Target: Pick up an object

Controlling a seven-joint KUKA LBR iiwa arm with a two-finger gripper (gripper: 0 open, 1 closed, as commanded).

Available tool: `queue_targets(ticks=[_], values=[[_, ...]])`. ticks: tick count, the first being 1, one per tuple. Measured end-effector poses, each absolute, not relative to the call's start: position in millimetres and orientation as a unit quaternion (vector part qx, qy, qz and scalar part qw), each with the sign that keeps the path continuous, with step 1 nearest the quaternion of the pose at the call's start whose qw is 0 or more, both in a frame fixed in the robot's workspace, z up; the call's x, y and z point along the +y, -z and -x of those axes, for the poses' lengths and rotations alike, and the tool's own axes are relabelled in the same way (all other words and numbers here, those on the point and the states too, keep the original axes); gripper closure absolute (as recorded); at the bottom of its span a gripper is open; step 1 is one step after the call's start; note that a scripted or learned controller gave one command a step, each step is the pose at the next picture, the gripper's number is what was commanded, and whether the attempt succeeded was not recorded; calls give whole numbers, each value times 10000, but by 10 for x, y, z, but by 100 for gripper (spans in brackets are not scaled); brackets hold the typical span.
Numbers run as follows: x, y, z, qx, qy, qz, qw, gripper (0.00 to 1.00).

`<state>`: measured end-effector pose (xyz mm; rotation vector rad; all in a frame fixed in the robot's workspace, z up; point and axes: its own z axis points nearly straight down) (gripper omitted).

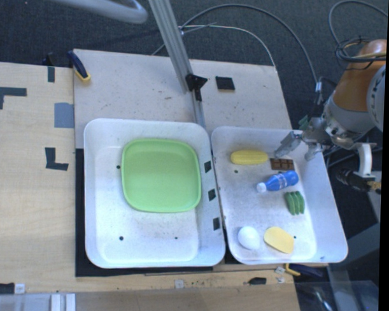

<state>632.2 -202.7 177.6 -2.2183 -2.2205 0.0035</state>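
Observation:
The right bin (326, 207) holds several small things: a long yellow piece (249, 158), a brown block (283, 164), a blue bottle (277, 182) lying on its side, a green ribbed item (295, 202), a white egg (248, 237) and a yellow wedge (279, 239). My gripper (297, 148) hangs over the bin's upper right corner, just above and right of the brown block. Its two fingers are spread open with nothing between them.
The left bin (97, 199) carries a green square plate (160, 175). A slanted metal pole (179, 49) crosses the bench behind the bins. Cables (262, 42) loop at the back right. A yellow-blue tool (79, 66) lies at the bench's far left corner.

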Motion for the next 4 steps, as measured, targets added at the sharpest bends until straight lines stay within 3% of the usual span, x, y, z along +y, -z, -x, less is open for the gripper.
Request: queue_targets(ticks=[2, 3, 4], values=[[-2028, -874, -6217, -7075, -7, 7067, 6, 0], [-2027, -990, -6221, -7076, -3, 7066, 0, 100], [-2000, -1472, -6319, -7074, 8, 7069, -13, 100]])
